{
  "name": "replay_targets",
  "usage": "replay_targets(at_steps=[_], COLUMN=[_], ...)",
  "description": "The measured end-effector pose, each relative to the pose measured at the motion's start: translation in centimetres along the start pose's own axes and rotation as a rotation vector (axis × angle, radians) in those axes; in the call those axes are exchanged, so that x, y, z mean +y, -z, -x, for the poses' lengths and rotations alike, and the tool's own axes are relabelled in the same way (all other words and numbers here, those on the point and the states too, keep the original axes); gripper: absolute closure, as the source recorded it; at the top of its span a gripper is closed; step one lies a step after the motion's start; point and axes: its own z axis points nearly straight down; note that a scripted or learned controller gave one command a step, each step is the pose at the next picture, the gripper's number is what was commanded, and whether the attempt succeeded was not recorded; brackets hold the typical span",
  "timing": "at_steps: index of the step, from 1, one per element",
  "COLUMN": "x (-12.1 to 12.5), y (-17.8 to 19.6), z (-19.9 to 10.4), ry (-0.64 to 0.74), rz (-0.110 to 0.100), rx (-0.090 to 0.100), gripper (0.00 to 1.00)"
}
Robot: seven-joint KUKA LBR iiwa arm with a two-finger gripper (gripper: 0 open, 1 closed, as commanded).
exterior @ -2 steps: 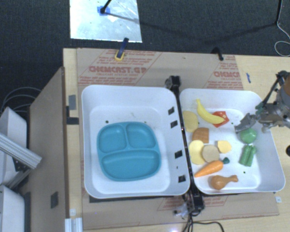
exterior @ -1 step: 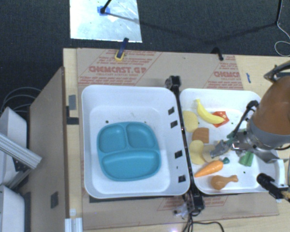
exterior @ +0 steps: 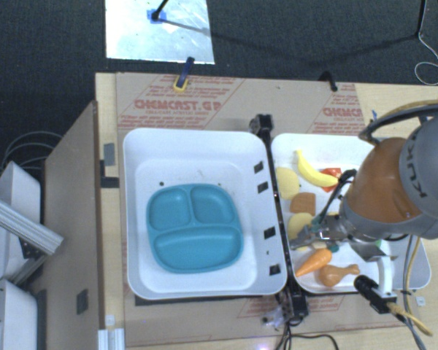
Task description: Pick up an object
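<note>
Carrot [exterior: 313, 262], orange, lay in the right bin [exterior: 328, 146], lower centre-right of the frame, tilted with its thin end toward the lower left. Gripper [exterior: 320, 234] sat just above it, metal tip pointing left over the bin's left part; couldn't tell whether the pincer was released or clenched, too small and cluttered there. Nothing visibly between its tips.

Other toy food in the same bin: banana [exterior: 311, 169] near the top, something red [exterior: 331, 172] just right of it, pale yellow piece [exterior: 286, 181] at upper left, brown block [exterior: 302, 203] below that, another pale piece [exterior: 299, 223] just left of the gripper, drumstick [exterior: 339, 273] just right of the carrot near the bottom rim.

Arm [exterior: 394, 188] came in from the right edge, orange band covering much of the bin's right half.

Left bin [exterior: 197, 143] held a blue divided plate [exterior: 195, 227], three compartments, roughly centred, slightly toward the bottom.

Both bins sat side by side on a cardboard sheet [exterior: 204, 97] printed with red lettering.
</note>
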Motion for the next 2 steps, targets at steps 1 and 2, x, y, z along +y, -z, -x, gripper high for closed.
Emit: replay_targets(at_steps=[1, 2], x=[5.9, 6.9], y=[0.3, 0.4], z=[0.1, 6.7], ry=[0.0, -0.009], rz=[0.007, 0.004], rx=[-0.002, -0.005], gripper=[0.0, 0.0])
